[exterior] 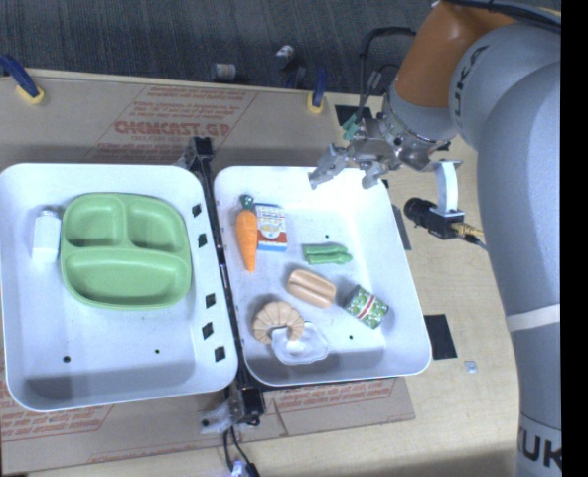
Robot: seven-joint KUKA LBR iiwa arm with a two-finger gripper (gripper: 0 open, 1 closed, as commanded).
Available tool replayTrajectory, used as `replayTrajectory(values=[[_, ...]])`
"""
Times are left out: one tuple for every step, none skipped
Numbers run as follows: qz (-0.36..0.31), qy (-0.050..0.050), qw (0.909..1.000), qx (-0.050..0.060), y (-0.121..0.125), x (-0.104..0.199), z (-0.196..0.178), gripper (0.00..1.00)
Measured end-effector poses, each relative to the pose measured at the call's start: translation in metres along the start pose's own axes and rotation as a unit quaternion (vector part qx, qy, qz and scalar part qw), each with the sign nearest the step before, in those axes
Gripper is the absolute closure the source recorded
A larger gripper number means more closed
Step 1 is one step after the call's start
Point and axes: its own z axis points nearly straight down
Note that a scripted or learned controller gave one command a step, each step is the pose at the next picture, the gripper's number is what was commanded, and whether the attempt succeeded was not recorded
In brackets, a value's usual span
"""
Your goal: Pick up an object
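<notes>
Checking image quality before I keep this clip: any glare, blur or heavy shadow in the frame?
Camera view: sharp overall; the right bin glares near its top edge under the pincer; soft shadow along the left bin's lower wall; the small toys, like the carrot, stay legible.

Dark grey carpet floor (125, 18) up top, tan wooden bench (463, 405), printed brown cardboard sheet (165, 117) clamped with blue clips (21, 79).

The green divided plate (125, 249) lies in a white left bin (16, 296), and the right bin (403, 306) holds an orange carrot (247, 238), green pea pod (327, 254) and tan croissant (277, 319).
</notes>
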Motion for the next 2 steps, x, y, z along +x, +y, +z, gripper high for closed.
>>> replayTrajectory(values=[[-0.002,0.0,1.0,0.0,0.001,0.001,-0.011,1.0],[-0.001,0.0,1.0,0.0,-0.071,0.044,-0.021,1.0]])
